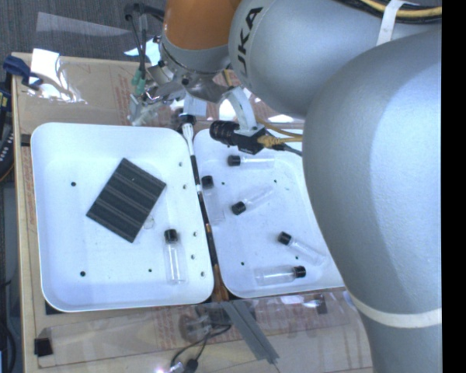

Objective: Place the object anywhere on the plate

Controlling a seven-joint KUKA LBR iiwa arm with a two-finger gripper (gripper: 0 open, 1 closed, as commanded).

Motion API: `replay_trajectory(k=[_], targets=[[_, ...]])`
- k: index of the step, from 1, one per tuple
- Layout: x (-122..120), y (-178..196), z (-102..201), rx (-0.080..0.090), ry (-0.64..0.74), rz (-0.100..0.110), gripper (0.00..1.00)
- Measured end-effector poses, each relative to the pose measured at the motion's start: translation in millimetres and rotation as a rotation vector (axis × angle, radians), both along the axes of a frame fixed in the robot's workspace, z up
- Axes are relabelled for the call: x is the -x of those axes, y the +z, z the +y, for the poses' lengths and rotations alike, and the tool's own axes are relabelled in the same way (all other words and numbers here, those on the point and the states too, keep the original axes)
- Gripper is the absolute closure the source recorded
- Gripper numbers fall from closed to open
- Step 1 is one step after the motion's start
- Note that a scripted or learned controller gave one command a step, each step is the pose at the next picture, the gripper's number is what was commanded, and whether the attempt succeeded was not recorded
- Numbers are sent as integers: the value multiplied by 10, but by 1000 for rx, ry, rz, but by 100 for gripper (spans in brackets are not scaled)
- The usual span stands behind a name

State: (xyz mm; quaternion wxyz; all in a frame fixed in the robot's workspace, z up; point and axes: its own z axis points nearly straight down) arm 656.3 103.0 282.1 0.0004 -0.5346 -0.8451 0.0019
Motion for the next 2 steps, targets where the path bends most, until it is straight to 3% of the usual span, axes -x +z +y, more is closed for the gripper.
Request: replay_trajectory(k=[1,2], targets=[[323,-731,844,1,-336,4,100],[416,-1407,303,2,-589,3,100]])
